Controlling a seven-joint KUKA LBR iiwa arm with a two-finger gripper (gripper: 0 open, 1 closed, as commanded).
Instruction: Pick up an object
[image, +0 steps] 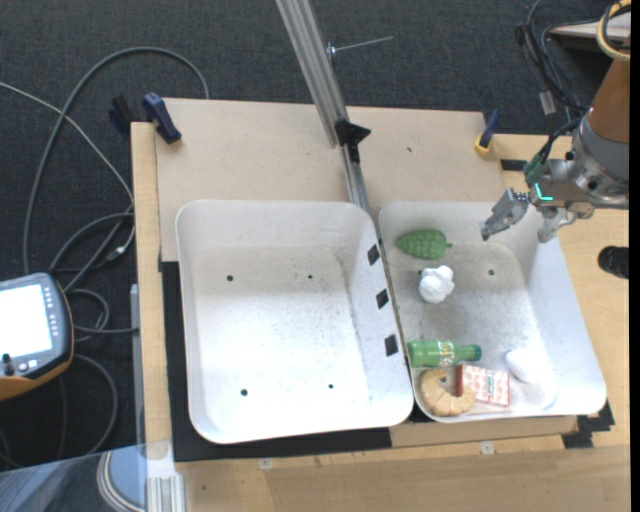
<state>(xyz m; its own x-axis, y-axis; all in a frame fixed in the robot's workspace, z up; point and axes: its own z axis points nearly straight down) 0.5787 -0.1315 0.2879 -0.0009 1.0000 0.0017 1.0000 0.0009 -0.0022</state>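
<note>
Here, the bench (250, 150) fills most of the frame and carries two shallow white bins side by side. The left bin (200, 300) sits at centre-left; the right bin (560, 290) lies at centre-right and holds everything that could be picked. The arm (605, 140) enters at the upper right, and its gripper (525, 215) hovers over the upper right corner of the right bin with its two fingers spread apart and nothing between them.

Among the contents, the round pastry (447, 393) rests at the bin's lower edge, touching the red-and-white packet (487, 386) beside it. The green bottle (444, 352) lies on its side just above them. The green leafy object (422, 243) lies near the bin's upper left, with the small white figure (435, 285) just below it. A white lump (527, 367) sits toward the lower right.

No object lies directly under the fingers, so a straight descent would likely close on bare floor. The bottle could roll away from a pinch, the pale items are hard to tell from the white bin, and the crowded lower group risks a nudge instead of a clean grasp.
</note>
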